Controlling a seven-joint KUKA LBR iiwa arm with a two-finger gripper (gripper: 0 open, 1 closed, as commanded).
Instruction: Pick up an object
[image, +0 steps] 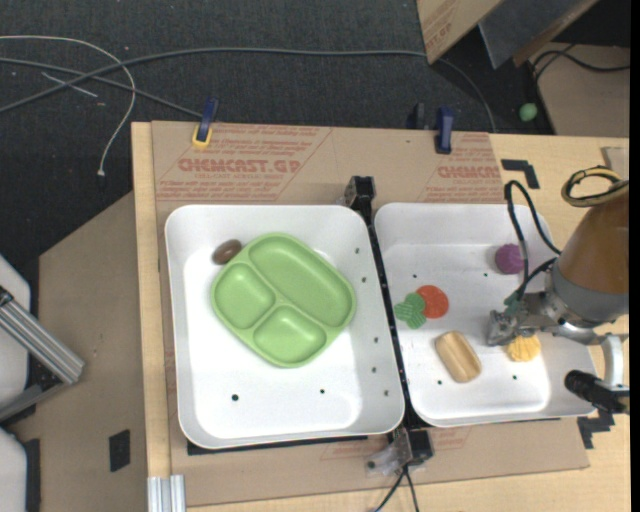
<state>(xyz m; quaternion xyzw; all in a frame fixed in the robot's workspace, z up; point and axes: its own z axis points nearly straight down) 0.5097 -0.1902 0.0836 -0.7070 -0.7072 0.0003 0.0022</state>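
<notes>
In the right bin (440, 400), the gripper (505, 328) hovers touching the yellow toy's (523, 349) left side; grip state unclear.

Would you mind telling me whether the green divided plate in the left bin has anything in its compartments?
Empty. All three compartments of the green plate show bare green; the small brown object lies outside it, against its upper-left rim, on the left bin floor.

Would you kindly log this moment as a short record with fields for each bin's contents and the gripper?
left bin: green divided plate, small brown item at its upper-left edge
right bin: purple item, red item, green item, tan bread-like piece, yellow item
gripper: low in right bin, beside the yellow item
grasp: none visible
</notes>
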